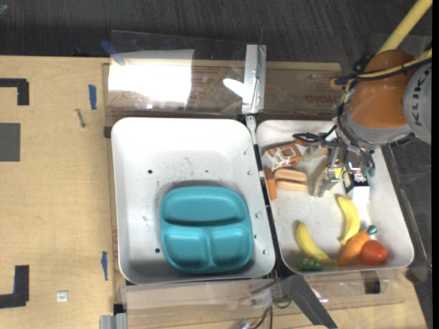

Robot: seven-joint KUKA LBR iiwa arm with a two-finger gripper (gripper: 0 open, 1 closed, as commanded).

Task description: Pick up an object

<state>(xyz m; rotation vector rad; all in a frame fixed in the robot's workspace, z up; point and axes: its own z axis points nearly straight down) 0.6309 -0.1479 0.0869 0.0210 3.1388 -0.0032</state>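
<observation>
Teal plastic divided tray [205, 228] is seen nearest, in the left white bin [130, 142]. Gripper [334, 175] is lowered into the right white bin [396, 214], by the toy hot dog [290, 178]; finger state cannot be told. Nothing seen lifted; pick judged pending.

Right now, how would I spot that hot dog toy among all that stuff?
Look in the right-hand white bin, the one crowded with toy food under the gripper. Near its left wall, below a crumpled snack wrapper, lies the hot dog. Unlike the yellow bananas farther down, it is a pinkish sausage in a tan bun.
</observation>
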